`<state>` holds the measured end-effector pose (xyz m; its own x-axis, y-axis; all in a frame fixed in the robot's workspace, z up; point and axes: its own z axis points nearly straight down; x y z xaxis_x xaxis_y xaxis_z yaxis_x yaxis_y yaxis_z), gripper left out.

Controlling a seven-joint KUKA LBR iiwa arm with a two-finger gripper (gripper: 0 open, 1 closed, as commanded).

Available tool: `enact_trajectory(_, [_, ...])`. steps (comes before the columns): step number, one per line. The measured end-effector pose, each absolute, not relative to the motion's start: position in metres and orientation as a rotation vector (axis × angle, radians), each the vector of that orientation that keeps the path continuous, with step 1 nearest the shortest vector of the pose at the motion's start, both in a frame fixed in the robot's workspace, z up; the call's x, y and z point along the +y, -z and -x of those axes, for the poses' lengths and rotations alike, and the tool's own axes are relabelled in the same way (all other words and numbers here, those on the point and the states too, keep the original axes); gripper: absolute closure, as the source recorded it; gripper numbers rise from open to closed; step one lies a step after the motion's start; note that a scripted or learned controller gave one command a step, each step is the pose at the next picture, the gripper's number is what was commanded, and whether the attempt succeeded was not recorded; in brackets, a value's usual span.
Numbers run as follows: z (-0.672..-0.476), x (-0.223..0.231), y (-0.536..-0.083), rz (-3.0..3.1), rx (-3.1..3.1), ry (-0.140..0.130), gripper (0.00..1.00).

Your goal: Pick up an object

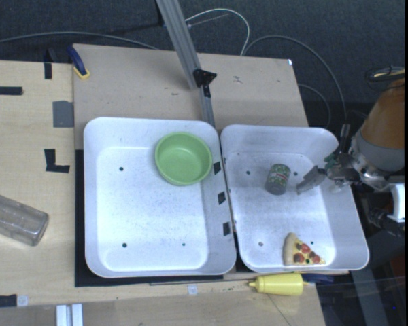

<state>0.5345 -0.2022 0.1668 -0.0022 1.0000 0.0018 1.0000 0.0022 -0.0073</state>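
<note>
In the right bin [326, 216] a small green can [277, 178] lies near the middle, and a pizza slice toy [299, 250] rests at the front. A green bowl [183, 158] sits in the back right part of the left bin [109, 202]. My gripper [313, 178] hangs over the right bin's right side, just right of the can and apart from it. Nothing shows between its dark fingers.
A yellow mustard bottle [279, 284] lies on the bench just in front of the right bin. A clear plastic cup [13, 217] lies left of the left bin. A grey pole [183, 39] slants down to the bins' back edge.
</note>
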Motion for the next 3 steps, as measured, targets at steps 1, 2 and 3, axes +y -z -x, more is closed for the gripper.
enact_trajectory(1, [-0.528,-0.199,-0.121,2.216,-2.219,-0.006,0.00])
enact_trajectory(2, [-0.528,-0.199,-0.089,2.221,-2.224,-0.002,0.00])
enact_trajectory(3, [-0.529,-0.198,-0.100,2.218,-2.225,0.000,1.00])
